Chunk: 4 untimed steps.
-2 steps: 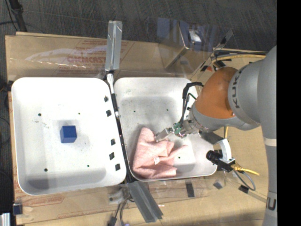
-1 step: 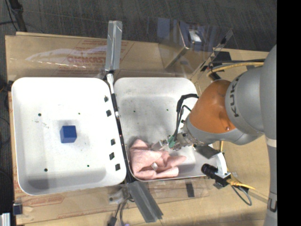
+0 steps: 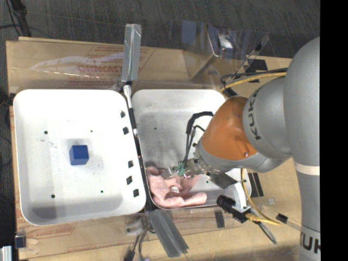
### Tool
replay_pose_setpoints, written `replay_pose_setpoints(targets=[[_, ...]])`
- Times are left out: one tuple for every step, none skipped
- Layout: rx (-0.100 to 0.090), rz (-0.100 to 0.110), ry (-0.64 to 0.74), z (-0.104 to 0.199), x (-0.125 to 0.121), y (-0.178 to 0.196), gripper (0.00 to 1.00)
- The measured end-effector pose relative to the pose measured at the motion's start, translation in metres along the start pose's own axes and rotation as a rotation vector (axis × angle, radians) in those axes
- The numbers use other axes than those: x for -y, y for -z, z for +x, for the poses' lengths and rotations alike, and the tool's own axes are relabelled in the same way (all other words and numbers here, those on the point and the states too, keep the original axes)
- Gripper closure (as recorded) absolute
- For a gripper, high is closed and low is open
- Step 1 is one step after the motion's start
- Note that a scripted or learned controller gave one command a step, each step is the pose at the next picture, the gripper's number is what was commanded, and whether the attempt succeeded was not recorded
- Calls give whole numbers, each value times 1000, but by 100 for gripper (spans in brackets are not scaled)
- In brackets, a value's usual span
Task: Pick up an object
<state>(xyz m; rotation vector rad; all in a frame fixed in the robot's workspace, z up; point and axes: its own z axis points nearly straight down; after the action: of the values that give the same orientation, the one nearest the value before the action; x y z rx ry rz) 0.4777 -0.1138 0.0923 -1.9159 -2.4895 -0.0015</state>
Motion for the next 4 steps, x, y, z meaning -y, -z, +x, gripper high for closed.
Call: replay_pose_setpoints(targets=[[-2,0,5,0,-1,10,100],[-1,0,5,0,-1,10,0],[-2,1,11,0,-2,20,100],[-1,0,11,0,-2,20,0]])
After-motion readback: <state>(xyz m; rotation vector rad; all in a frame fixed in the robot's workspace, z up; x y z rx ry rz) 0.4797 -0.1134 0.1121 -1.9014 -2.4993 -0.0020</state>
